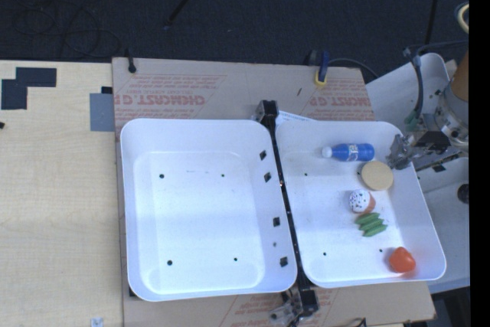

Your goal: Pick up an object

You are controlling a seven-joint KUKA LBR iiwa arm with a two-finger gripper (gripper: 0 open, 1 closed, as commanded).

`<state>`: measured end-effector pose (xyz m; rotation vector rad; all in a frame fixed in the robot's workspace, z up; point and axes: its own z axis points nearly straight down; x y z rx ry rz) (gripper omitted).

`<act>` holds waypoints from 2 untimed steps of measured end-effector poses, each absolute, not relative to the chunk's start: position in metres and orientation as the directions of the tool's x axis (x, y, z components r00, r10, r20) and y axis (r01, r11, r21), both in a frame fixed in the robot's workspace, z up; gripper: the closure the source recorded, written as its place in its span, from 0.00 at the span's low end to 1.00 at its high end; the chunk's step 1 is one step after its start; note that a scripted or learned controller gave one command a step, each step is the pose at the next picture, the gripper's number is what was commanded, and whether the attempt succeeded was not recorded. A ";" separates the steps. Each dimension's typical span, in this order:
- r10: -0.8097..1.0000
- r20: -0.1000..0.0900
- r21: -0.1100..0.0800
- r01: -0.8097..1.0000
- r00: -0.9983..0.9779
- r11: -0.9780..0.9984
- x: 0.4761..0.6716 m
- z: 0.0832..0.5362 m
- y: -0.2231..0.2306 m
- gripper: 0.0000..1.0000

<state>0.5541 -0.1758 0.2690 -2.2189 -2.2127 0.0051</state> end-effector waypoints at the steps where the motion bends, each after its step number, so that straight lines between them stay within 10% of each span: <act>1: 1.000 0.001 -0.002 1.000 0.002 -0.002 0.558 0.269 -0.177 0.00; 2: 1.000 0.001 -0.007 1.000 0.002 -0.002 0.549 0.205 -0.215 0.00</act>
